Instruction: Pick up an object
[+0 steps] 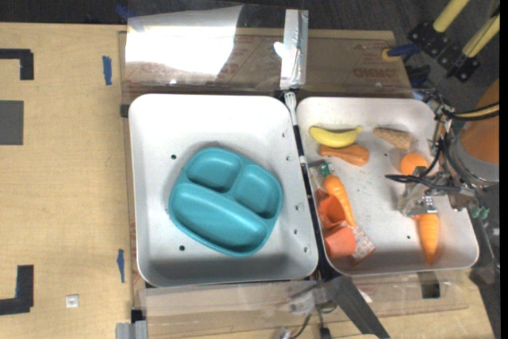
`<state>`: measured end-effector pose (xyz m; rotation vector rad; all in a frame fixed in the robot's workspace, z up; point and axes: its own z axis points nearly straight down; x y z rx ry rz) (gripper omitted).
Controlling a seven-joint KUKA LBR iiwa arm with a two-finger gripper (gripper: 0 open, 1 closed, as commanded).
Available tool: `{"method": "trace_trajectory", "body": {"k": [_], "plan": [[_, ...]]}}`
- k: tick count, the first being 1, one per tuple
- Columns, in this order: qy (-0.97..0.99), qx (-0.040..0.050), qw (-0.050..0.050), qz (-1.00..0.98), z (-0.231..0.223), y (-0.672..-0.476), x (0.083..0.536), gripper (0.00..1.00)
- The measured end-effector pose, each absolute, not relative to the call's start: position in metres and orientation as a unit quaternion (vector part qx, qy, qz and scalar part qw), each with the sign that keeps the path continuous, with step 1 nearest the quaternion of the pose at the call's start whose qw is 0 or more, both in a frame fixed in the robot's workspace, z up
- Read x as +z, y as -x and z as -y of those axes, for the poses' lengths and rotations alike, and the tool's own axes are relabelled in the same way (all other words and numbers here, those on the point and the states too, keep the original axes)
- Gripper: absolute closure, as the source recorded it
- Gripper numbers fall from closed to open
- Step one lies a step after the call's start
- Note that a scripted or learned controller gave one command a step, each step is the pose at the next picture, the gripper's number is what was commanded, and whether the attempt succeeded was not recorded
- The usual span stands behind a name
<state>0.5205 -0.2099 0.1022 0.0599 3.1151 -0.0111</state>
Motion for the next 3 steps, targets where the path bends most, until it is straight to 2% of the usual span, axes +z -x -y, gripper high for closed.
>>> {"method": "trace_trajectory", "body": {"k": [1,2,3], "plan": [[-0.019,-0.0033,0.012,-1.0,0.209,-0.52,0.102,0.0],[-0.016,-0.001,0.006,-1.0,0.223,-0.498,0.089,0.0],[-0.014,-0.0032,0.013,-1.0,0.223,-0.503,0.102,1.0]]}}
